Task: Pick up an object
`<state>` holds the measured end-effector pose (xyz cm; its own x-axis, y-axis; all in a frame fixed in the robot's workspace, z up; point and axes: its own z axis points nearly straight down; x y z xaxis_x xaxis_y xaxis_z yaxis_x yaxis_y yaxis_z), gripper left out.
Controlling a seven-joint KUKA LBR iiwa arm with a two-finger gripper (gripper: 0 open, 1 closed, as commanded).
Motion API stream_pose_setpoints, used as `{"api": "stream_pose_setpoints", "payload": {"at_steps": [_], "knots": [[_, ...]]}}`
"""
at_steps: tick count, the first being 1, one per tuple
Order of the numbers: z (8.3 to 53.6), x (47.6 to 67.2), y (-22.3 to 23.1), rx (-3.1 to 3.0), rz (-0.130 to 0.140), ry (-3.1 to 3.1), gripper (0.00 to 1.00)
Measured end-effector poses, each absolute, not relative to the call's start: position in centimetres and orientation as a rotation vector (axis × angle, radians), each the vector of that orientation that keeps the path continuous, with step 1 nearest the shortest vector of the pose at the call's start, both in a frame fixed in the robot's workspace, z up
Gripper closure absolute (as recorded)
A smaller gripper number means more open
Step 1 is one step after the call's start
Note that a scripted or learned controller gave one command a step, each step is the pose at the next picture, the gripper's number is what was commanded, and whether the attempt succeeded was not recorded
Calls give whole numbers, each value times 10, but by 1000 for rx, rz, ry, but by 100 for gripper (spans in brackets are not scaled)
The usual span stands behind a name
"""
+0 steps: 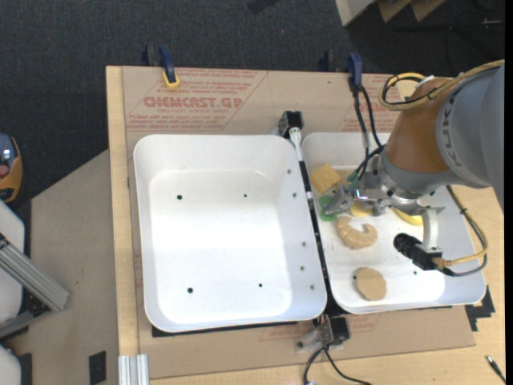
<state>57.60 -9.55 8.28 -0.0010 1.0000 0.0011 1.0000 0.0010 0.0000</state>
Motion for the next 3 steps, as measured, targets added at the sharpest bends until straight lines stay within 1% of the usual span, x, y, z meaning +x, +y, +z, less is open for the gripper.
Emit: {"api": "stream_pose_setpoints", "payload": {"at_steps": [1,2,3], "knots": [[88,606,-93,-2223,-4,-2226,0],[89,660,-96,-2213,18,-2226,0],[101,662,-96,-2227,-1,-2227,100]]}}
